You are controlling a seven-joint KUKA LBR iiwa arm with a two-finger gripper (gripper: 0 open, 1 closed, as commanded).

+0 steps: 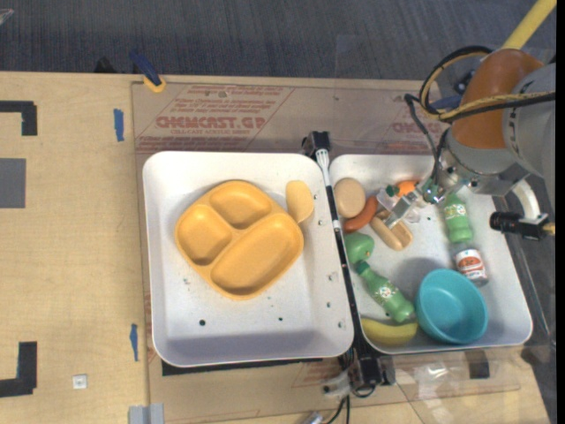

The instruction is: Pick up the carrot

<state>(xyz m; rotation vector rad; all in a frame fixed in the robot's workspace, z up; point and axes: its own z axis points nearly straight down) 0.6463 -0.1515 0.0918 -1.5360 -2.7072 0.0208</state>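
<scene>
Carrot [360,218] lies in the right bin [521,321], near its upper left corner, an orange curve partly tucked under a tan, egg-shaped piece [350,198] and touching a tan wooden stick [391,234]. A small orange bit [406,186] shows just beside the hand [403,205], which hangs low over the upper middle of that bin, at the end of the grey arm [494,122] reaching in from the right. Whether the hand is clenched or released cannot be told; its metal tip sits above the stick, just right of the carrot.

Lower in the same bin are a green pepper-like piece [358,249], a green bottle [388,294], a banana [389,329], a teal bowl [451,305], a second green bottle [456,220] and a small red-labelled can [470,265].

The left bin [168,263] holds a yellow divided plate [239,236] and a pale yellow oval piece [300,200] at the plate's upper right. Both bins rest on the wooden surface [71,237].
</scene>
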